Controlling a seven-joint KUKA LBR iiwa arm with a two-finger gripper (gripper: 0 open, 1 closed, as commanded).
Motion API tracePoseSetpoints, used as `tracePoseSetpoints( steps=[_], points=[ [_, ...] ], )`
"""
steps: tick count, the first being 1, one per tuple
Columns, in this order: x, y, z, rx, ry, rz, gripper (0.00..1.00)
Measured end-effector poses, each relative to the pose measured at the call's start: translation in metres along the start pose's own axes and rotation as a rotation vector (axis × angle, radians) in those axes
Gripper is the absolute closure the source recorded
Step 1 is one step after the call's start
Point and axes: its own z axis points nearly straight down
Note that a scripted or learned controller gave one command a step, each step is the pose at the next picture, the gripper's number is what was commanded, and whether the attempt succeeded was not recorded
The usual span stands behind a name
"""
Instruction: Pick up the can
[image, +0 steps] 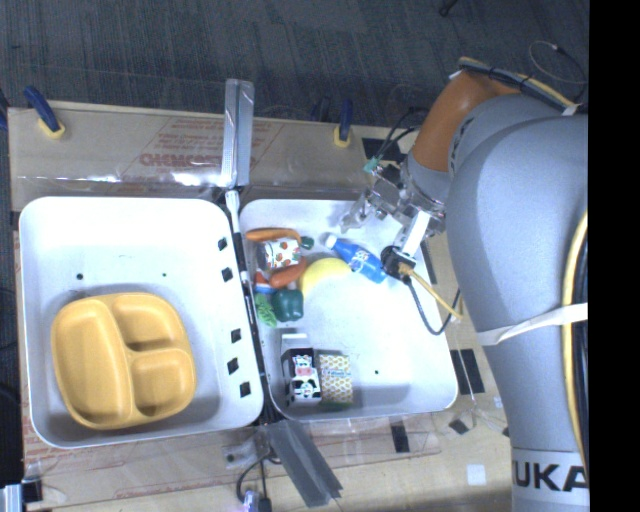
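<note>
The can (276, 253), white with red spots, lies at the far left of the right bin (400, 370). An orange carrot-like piece (272, 236) sits just behind it and a red piece (286, 275) just in front. My gripper (368, 210) hangs over the bin's far edge, to the right of the can and just above a blue bottle (358, 259). It is well apart from the can and nothing shows in it.
A yellow lemon (322, 273) and a green pepper (287, 304) lie beside the can. Two small cartons (318, 377) stand at the near edge. The left bin (60, 225) holds a yellow divided tray (120, 355). A cable (430, 300) loops from the wrist over the right bin's right side.
</note>
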Motion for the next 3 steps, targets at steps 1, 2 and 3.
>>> tracePoseSetpoints(
  steps=[1, 2, 3],
  points=[
    [0.004, -0.024, -0.017, 0.004, -0.001, -0.093, 0.0],
    [0.002, -0.002, -0.027, 0.0, -0.002, 0.118, 0.0],
    [-0.05, -0.076, -0.039, 0.003, -0.002, 0.197, 0.0]
  ],
)
